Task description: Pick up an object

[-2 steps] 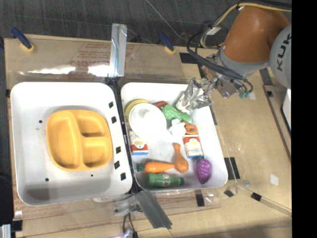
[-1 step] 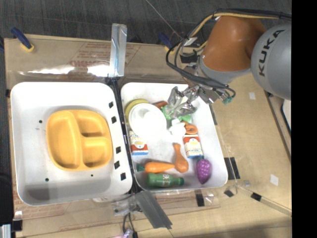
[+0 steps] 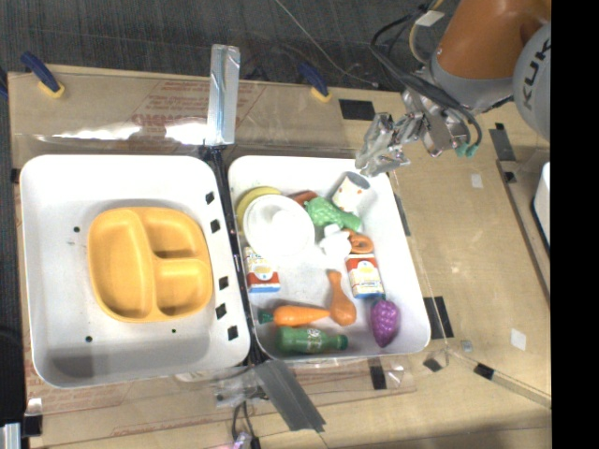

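Camera view: gripper point(image 3: 379, 157) at right bin's point(image 3: 412, 251) 1 o'clock corner, just above small white cup point(image 3: 351, 193); grip state can't tell. Cup seems the target, not clearly held. Step: reach/grasp. Next: descend, close squarely on cup, lift.

One fixed camera looks down at a slant from above the bench point(image 3: 468, 251), close enough to take in both white bins. The left bin point(image 3: 37, 251) and right bin point(image 3: 412, 297) lie side by side, and the arm point(image 3: 487, 26) enters from the far right.
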Available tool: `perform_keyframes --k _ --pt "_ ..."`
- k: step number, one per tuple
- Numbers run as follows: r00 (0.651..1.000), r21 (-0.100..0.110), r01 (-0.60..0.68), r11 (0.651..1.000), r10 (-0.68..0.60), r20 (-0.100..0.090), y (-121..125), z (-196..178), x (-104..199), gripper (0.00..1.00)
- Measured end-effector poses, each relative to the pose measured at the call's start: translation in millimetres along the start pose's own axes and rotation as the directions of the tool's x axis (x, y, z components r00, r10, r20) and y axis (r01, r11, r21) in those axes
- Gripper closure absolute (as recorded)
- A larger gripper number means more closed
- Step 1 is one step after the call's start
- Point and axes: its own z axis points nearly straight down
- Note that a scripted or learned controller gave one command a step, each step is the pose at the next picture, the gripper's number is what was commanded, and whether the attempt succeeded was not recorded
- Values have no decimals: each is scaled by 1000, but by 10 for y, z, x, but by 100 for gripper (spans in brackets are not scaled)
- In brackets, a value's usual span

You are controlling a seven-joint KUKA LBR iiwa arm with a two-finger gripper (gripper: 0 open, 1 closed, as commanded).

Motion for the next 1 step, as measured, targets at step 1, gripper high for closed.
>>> perform_keyframes --k 1 --pt "993 -3 -117 993 117 -5 623 -77 -126 100"
